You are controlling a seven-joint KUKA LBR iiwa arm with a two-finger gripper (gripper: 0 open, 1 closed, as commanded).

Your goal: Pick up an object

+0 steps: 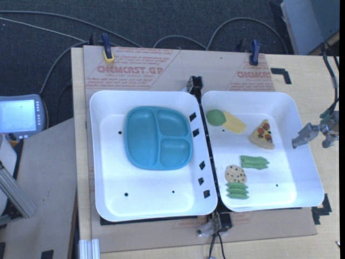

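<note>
The right bin (280,190) holds several toy foods: a green round piece (215,117) touching a yellow piece (235,124), a pizza slice (262,134), a green bean bunch (254,162), a chocolate-chip cookie (235,174) and a green pea pod (237,191). My gripper (314,135) hangs at the right rim of that bin, to the right of the pizza slice and apart from it. Nothing shows in its grasp.
The left bin (108,144) holds a blue divided plate (159,138). A black divider with clips (200,144) runs between the bins. Two clamps (107,48) (254,53) pin the board at the back. A cable (335,85) hangs near the arm at the right.
</note>
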